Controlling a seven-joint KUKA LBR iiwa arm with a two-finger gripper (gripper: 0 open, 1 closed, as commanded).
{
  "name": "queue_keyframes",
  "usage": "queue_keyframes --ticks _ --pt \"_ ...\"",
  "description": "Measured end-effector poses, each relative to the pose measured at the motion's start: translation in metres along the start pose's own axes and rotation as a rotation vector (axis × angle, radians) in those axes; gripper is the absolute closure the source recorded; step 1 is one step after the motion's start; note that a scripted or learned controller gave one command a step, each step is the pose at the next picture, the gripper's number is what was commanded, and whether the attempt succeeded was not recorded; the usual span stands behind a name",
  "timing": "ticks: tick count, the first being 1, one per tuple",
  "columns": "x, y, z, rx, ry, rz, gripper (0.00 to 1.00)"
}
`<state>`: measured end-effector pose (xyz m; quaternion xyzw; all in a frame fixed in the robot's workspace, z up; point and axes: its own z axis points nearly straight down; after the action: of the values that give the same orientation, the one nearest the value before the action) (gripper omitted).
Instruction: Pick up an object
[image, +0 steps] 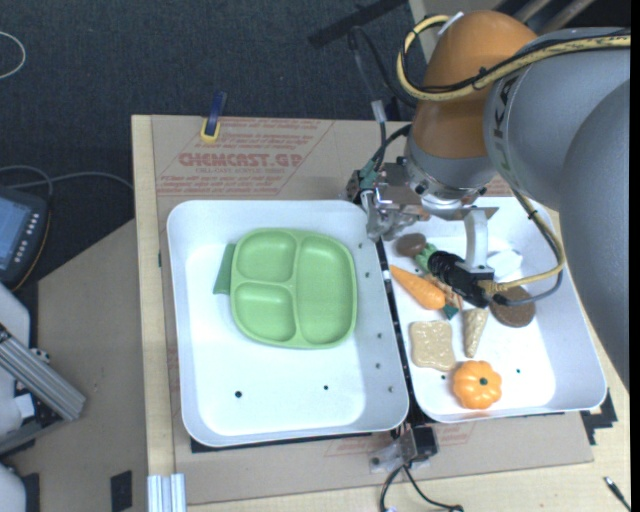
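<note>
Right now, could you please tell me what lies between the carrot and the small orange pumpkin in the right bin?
A square tan slice of toast lies flat between the carrot and the pumpkin, as the camera view shows.

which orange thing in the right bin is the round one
The pumpkin, nearest the camera and squat with a stalk; the carrot farther back is long and tapered.

The table (155, 210) bears two white bins: a left bin (200, 330) and a right bin (560, 365). The left holds one green plate (295, 288) (three compartments). The right holds one carrot (418, 287), one cracker (433, 345), one small pumpkin (476, 385), one pale wedge (474, 330) and two brown pieces: far piece (410, 243), near piece (516, 313).
</note>
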<state>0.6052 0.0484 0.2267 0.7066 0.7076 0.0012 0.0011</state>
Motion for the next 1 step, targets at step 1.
queue_keyframes --ticks 1 --pt "-0.0129 -0.0005 0.0092 0.006 -0.001 0.003 1.00"
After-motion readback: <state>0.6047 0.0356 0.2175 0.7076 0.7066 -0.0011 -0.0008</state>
